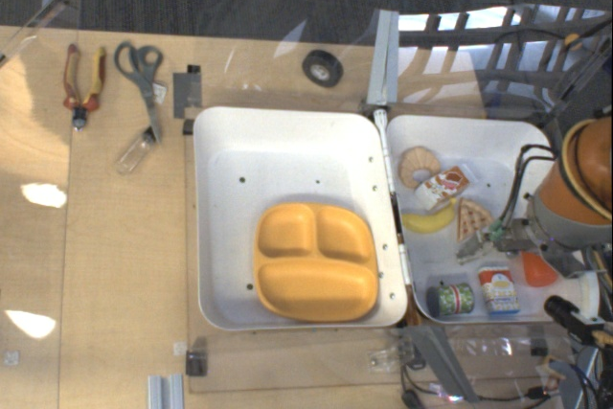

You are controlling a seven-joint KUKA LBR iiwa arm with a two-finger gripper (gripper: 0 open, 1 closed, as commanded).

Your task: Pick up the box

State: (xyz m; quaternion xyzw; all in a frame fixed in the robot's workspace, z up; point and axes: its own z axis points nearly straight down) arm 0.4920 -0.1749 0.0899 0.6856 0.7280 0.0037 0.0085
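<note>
Bench: wooden surface bearing two shallow white bins side by side.
Left bin: white bin containing one yellow three-compartment tray, which lies flat toward the bin's near right part.
Right bin: white bin containing several small items.
Box: small carton with a red and white top and a bluish lower face, lying in the near part of the right bin, just beside the can on its right side.
Can: green-labelled can lying on its side near the bin's near wall.
Other contents: banana at the bin's left side; red and white packet above it; round tan shell-shaped piece further back; wedge resembling a pizza slice near the centre; orange-red item to the right of the box.
Arm: grey body with orange band, entering from the right over the right bin.
Gripper: positioned above the wedge and behind the box, apart from the box; finger spacing cannot be determined.
Bench tools: red-handled pliers, scissors and tape roll lying behind the bins.
</note>
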